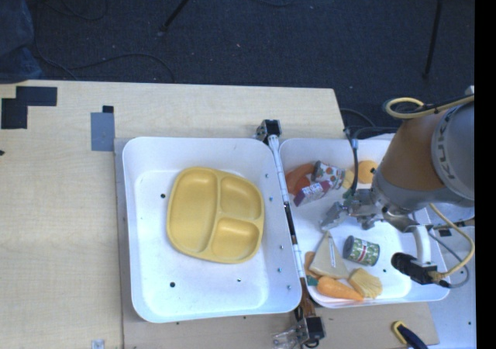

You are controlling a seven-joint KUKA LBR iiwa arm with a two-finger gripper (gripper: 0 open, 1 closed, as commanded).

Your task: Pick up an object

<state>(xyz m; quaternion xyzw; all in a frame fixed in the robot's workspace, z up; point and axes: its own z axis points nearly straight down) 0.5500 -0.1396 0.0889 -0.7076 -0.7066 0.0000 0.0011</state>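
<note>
Seemingly the arm is at the approach step — its gripper [343, 214] hangs low over the middle of the right bin [391, 284], with nothing seen between its fingers, though I cannot tell how wide they stand. Nearest candidates: the green can [361, 250] at five o'clock from it and the red packet [314, 182] at eleven. Next it must settle onto one and close.

Green can [361, 250] (lying) in right bin [403, 281]
</note>
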